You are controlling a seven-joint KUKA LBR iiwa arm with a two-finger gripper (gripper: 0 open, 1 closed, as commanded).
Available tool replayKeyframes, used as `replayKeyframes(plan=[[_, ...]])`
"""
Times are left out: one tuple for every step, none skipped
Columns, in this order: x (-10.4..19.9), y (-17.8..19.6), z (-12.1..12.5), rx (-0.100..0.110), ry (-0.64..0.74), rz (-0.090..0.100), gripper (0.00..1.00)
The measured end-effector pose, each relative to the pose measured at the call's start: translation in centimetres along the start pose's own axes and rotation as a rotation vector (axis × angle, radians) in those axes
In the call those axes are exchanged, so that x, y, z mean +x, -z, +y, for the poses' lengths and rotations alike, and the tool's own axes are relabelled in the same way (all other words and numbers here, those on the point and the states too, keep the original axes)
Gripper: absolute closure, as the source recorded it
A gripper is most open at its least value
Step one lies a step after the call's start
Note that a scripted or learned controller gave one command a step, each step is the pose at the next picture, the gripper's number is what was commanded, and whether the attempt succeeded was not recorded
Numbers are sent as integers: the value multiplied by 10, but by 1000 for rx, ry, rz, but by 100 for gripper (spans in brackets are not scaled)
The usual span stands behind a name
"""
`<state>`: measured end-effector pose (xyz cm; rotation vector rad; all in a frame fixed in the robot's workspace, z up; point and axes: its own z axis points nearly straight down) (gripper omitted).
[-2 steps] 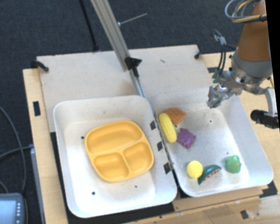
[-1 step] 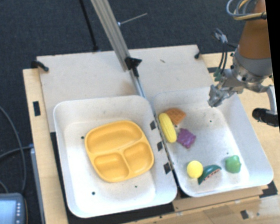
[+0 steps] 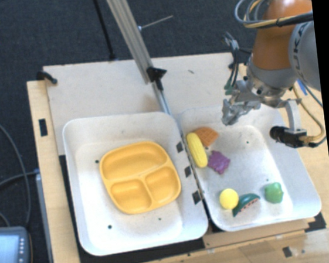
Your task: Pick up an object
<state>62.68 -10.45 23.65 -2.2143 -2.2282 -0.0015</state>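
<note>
My gripper (image 3: 232, 116) hung over the right white bin's (image 3: 286, 161) far edge; I couldn't tell its state. A long yellow plastic corn cob (image 3: 196, 149) lay at the bin's left.

Light wooden bench (image 3: 97, 88), two shallow white bins side by side, left bin (image 3: 93, 233), right bin (image 3: 295, 192)
</note>
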Motion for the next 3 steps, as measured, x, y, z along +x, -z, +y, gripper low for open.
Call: replayKeyframes(plan=[[46, 0, 21, -2, 0, 0, 100], [97, -7, 37, -1, 1, 0, 100], [149, -13, 49, -1, 1, 0, 100]])
